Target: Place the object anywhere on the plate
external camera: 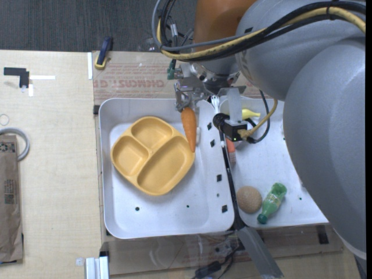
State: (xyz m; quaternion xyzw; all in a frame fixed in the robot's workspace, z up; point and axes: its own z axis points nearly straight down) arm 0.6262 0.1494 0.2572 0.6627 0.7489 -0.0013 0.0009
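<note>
An orange carrot (pixel 189 129) hangs point down over the left bin (pixel 116 214), its top end between the fingers of my gripper (pixel 186 106), which is shut on it. The carrot's tip reaches the right rim of the yellow divided plate (pixel 152 154), which lies in the left bin. The carrot sits just off the plate's upper right edge. My grey arm with its orange band covers the upper right of the view.
In the right bin (pixel 290 214) lie a brown round object (pixel 249 199), a green bottle (pixel 271 201), and a yellow item (pixel 250 114) partly hidden by the arm. A blue and yellow tool (pixel 104 52) rests beyond the bins. A brown bag (pixel 10 196) lies at far left.
</note>
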